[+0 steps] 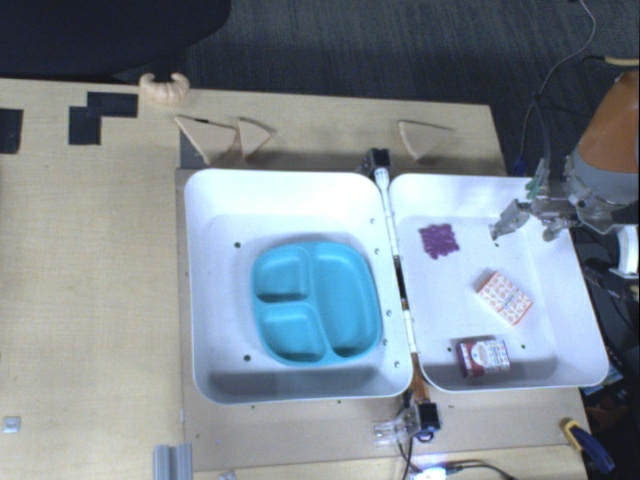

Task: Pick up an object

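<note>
The right bin (560, 268) holds three things. A purple bunch of grapes (438, 239) lies toward its back left. In the middle rests a small white box with a red pattern (503, 298). A dark red and white carton (484, 357) lies at the front wall. My gripper (524, 223) hangs over the back right part of this bin, its fingers spread apart with nothing between them. It is right of the grapes and above the patterned box in the view.
The left bin (215, 268) holds a blue divided plate (315, 301). A black clamp (378, 161) sits at the back where the bins meet. The wooden bench (90, 298) stretches to the left. Cables run at the front edge.
</note>
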Motion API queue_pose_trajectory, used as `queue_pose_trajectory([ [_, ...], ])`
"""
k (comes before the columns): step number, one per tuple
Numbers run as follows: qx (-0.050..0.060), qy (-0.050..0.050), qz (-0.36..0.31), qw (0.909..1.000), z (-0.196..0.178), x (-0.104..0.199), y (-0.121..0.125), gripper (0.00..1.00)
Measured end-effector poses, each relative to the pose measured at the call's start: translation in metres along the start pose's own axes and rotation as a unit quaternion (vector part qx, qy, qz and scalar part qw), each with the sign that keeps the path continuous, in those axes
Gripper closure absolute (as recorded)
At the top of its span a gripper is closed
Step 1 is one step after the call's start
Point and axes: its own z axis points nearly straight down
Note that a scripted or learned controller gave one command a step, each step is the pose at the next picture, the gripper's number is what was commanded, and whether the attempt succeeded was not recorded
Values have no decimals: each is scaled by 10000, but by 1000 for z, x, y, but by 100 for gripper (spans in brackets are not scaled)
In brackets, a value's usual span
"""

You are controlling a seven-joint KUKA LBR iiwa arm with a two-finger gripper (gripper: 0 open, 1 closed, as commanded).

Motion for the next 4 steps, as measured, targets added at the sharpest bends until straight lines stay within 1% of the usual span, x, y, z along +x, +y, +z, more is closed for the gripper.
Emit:
queue_pose_trajectory([
  [1,-3,2,-5,10000,53,-5,-32,0],
  [2,-18,1,-16,10000,42,-5,-31,100],
  [3,-18,1,-15,10000,43,-5,-31,0],
  [4,-14,-2,14,10000,61,20,-90,0],
])
